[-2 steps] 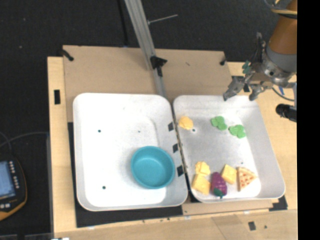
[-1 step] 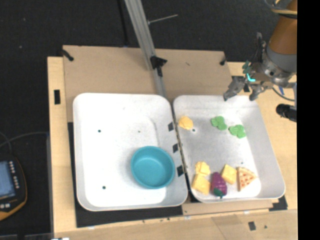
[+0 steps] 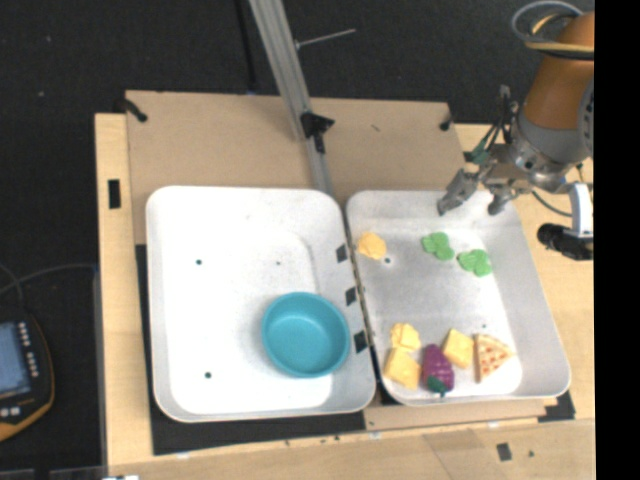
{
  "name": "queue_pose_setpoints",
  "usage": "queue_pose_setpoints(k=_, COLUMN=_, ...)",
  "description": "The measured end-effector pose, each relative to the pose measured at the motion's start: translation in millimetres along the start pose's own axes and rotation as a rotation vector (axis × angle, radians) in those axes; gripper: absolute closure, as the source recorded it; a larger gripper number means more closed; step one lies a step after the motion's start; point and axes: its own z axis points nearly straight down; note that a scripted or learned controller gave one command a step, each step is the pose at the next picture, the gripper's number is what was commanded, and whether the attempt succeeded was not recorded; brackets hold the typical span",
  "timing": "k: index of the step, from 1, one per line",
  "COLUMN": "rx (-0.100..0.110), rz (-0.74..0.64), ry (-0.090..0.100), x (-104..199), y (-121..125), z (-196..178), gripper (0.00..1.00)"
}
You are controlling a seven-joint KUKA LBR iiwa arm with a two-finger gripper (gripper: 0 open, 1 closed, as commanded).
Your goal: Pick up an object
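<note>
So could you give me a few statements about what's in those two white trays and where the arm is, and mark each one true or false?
1. The blue bowl sits in the left bin. True.
2. The end effector grips the bowl. False: it hovers over the right bin's far edge, holding nothing.
3. Two green pieces lie in the right bin. True.
4. The pizza slice lies in the left bin. False: it is in the right bin's near corner.

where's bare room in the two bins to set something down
The left bin has most room: all bare floor above and left of the blue bowl. In the right bin, a bare strip runs across the middle, below the two green pieces and above the front cluster. Crowded: that front edge, with yellow blocks, purple grapes and pizza slice.
</note>
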Motion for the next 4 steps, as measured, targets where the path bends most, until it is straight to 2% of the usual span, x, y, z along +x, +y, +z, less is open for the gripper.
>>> queue_pose_setpoints(k=2, rx=0.002, rz=-0.001, ry=0.001, x=6, y=-3, z=112, gripper=0.0)
queue_pose_setpoints(k=3, rx=-0.008, rz=-0.002, ry=-0.002, x=5, y=0, z=97, gripper=1.0)
queue_pose_setpoints(k=4, rx=-0.005, rz=0.0, ry=0.001, x=-6, y=3, z=45, gripper=1.0)
